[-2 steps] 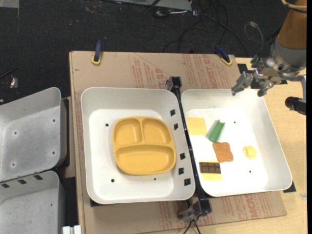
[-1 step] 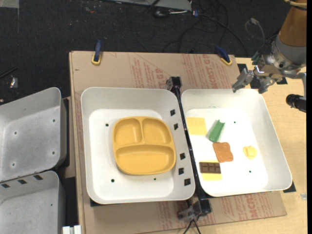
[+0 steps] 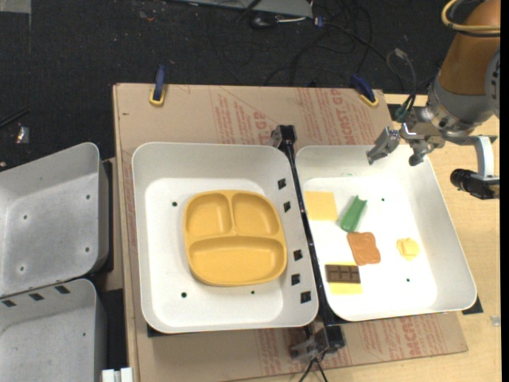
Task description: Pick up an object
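The worktop (image 3: 238, 102) carries two white bins side by side, and the right bin (image 3: 445, 237) serves as the landmark here. The left bin (image 3: 151, 181) sits touching its left wall and holds a yellow divided plate (image 3: 235, 238), well apart from the hand.

The hand (image 3: 395, 148) hovers above the right bin's far edge, its two fingers spread apart with nothing between them. All the candidate pieces lie on the right bin's floor, nearer than the hand and to its left: a pale yellow square (image 3: 320, 206) by the left wall, a green block (image 3: 353, 213) just beside it and lying at a slant, an orange slab (image 3: 364, 248) just nearer than the block, a brown chocolate piece (image 3: 343, 274) on a yellow slip by the left wall, and a small yellow lump (image 3: 408, 248) set apart toward the middle.

The likely failures, as I judge them: the square and the slab look flat, so fingers may close above them and come up bare. The green block and orange slab sit close, so a descent between them could shove one aside. A drop from where the hand hovers may strike the bin's rim.
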### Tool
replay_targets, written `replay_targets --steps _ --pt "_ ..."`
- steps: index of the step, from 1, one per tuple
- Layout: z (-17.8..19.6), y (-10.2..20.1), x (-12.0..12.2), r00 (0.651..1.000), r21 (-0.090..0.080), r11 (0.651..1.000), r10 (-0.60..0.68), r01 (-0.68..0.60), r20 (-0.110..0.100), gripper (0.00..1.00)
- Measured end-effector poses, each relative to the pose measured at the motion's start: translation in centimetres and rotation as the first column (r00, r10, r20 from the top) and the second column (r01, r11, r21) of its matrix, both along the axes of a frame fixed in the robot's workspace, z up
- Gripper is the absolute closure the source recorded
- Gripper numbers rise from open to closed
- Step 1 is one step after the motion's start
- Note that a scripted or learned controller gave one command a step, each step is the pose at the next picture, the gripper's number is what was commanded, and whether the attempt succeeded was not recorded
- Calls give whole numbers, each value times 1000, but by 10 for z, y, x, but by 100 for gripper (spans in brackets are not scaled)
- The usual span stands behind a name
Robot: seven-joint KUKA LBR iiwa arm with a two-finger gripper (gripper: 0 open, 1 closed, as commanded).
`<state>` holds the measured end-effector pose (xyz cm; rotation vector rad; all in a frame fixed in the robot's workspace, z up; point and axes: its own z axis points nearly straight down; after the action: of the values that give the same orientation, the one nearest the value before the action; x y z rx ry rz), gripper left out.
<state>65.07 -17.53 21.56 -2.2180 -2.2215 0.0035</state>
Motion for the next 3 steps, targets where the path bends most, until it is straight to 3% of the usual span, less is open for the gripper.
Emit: replay_targets --steps 2,3 --pt "-99 -13 -1 1000 0 1000 -3 3 0 0" --pt "-86 -13 0 1000 -2 1000 -1 1 7 100"
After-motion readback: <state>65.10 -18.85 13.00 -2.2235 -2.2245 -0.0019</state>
